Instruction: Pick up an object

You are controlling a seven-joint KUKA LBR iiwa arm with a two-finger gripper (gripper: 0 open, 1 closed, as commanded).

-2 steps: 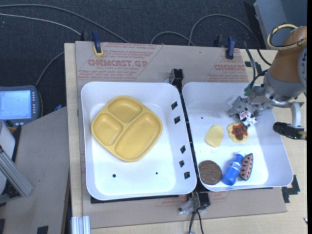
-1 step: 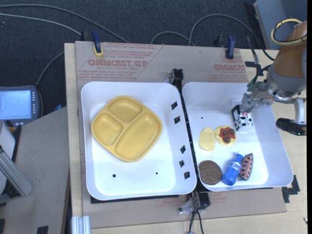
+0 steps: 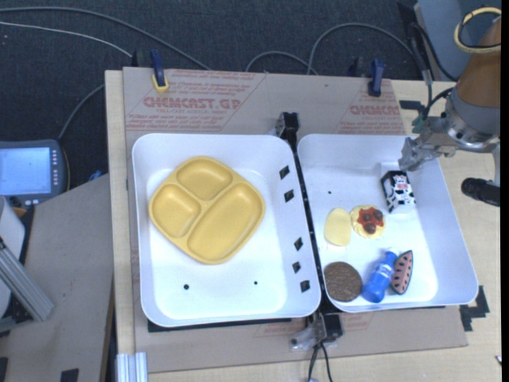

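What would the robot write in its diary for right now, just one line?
tool above right bin, near cow toy | holding: nothing seen | yellow plate in left bin | step: pick not yet done

A divided plate [image 3: 207, 209] lies in the left bin [image 3: 151, 293]; what seem toy foods [image 3: 367, 220] cluster in the right bin [image 3: 453, 237].

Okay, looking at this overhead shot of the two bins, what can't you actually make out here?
- Gripper: small and seen from above at the right bin's far edge, so its finger state is unreadable.
- Arm: cut off by the right and top edges.
- Black-and-white toy: too small to identify.
- Striped piece beside the blue bottle: too small to name.
- Grey screen: its display is blurred.
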